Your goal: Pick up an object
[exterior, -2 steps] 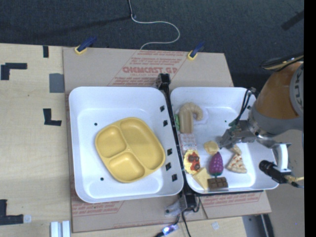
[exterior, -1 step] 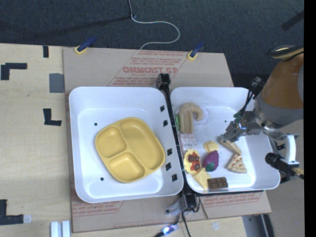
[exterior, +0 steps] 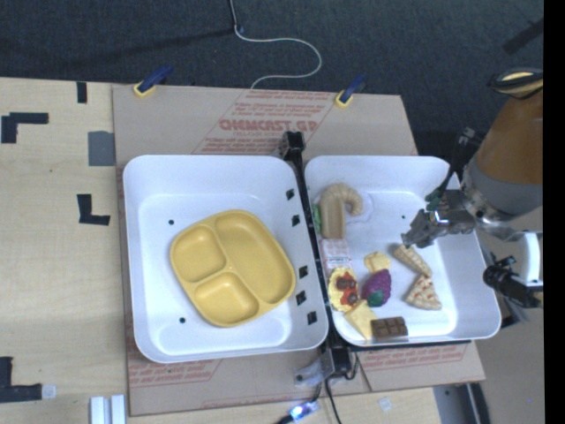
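Aiming, by the look of it, at the tan wedge (exterior: 410,259) lying flat in the right bin (exterior: 459,325), toward that bin's right half, just under and beside the gripper (exterior: 422,230). Hovering at or just above the wedge's upper end. Not being able to tell whether open, closed or gripping, with the tip dark and blurred against the white floor. Judging nothing as held yet.

Doing this well: centring over the wedge's middle rather than either end, and turning the wrist so as to be closing across the narrow width, not along the length. Coming straight down and avoiding dragging the piece sideways. Watching the pizza slice (exterior: 424,294) lying just below the wedge and the small yellow piece (exterior: 377,261) near its left, both being close enough to get nudged or caught along. Keeping off the purple piece (exterior: 378,285) and the chocolate bar (exterior: 389,328) further toward the near rim. Lifting slowly, checking for the wedge rising too. Ignoring the left bin (exterior: 141,237) with its yellow divided plate (exterior: 231,266), well apart.
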Controlling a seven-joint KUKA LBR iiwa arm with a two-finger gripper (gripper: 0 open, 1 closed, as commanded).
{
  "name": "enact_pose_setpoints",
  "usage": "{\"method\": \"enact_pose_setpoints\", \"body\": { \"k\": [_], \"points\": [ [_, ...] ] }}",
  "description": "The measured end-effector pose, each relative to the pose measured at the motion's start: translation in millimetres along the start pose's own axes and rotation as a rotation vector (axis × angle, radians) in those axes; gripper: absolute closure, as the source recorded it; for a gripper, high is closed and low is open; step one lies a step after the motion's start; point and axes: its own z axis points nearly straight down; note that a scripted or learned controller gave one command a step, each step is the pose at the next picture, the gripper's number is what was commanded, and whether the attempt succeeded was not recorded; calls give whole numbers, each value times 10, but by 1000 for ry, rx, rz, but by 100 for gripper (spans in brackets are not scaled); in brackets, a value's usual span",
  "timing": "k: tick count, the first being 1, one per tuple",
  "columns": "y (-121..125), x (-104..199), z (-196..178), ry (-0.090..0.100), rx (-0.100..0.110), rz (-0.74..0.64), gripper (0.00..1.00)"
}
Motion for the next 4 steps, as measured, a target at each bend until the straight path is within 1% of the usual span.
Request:
{"method": "enact_pose_setpoints", "body": {
  "k": [1,2,3,4],
  "points": [
    [320,492,-26,2,0,-6,100],
    [469,1068,71,1,3,-5,100],
    [698,1531,138,1,2,-5,100],
    [764,1725,113,0,2,-2,100]
  ]
}}
